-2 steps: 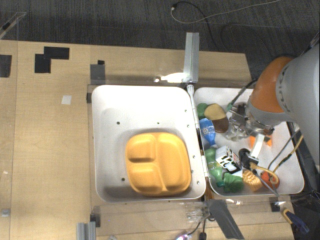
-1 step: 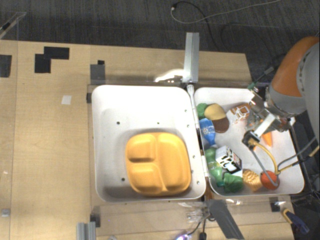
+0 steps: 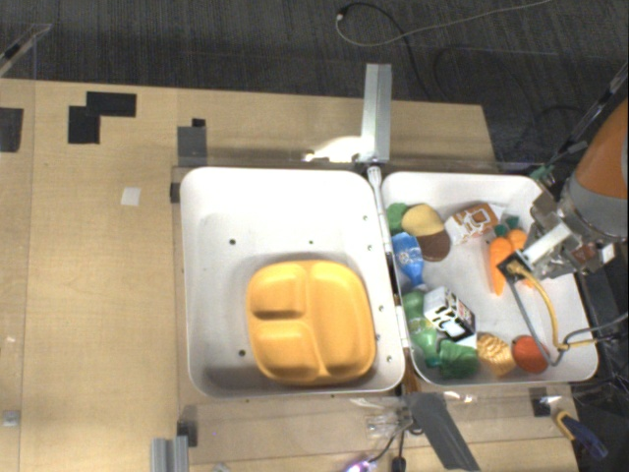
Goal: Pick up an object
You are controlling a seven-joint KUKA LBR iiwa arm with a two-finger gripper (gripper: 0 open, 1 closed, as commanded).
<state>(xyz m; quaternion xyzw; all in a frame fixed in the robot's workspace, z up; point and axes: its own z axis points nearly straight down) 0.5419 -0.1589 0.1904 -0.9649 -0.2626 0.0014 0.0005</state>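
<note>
The right bin holds several small things. Along its left side lie a green piece, a yellow-and-brown potato-like item, a blue can and a black-and-white cube. A small printed box and an orange carrot lie near the back. At the front are green vegetables, a golden bread-like piece and a red-orange ball. My gripper hangs over the bin's right part, just right of the carrot. I see nothing held in it.
The left bin carries a yellow divided plate at its front centre. A metal post rises behind the wall between the bins. The grey arm with its orange band comes in over the right bin's far right corner.
</note>
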